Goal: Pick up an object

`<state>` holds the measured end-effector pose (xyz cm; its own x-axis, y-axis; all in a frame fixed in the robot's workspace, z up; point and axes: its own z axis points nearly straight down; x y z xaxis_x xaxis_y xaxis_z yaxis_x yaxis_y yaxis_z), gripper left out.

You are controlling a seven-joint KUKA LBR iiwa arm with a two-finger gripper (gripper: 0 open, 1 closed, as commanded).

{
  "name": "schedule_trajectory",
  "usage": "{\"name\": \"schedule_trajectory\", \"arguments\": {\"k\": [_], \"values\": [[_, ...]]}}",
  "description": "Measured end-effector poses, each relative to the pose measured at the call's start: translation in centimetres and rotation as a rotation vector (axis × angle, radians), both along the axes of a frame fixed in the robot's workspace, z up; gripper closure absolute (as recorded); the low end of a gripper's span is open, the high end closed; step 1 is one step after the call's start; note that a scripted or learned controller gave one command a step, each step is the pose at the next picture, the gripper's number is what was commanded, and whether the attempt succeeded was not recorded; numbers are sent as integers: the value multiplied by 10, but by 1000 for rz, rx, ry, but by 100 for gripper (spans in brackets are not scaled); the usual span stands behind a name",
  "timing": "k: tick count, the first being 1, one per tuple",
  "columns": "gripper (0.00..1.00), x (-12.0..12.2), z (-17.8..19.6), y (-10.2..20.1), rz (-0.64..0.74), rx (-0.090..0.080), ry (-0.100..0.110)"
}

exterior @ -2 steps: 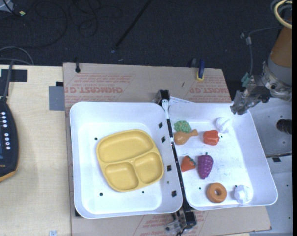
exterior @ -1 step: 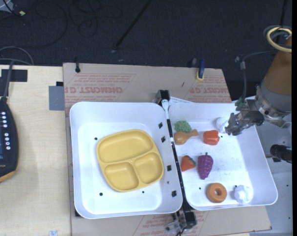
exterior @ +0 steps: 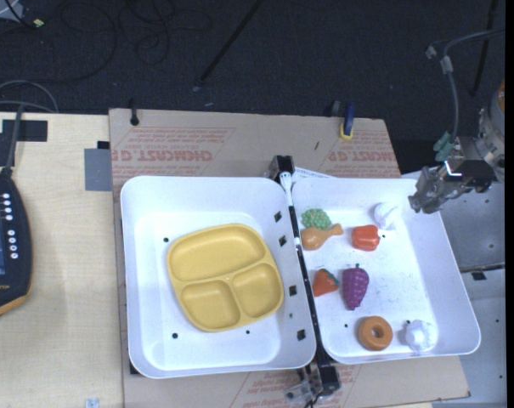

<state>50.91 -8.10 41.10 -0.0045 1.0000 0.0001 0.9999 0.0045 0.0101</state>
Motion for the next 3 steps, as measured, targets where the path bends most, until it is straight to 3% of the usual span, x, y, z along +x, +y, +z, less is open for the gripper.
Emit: {"name": "schedule_trajectory", "arguments": {"k": [1, 2, 3], "values": [[100, 7, -126, 53, 0, 3, 27], [100, 9, -179, 42, -5, 0, 23], [100, -26, 3, 97, 0, 2, 0]]}}
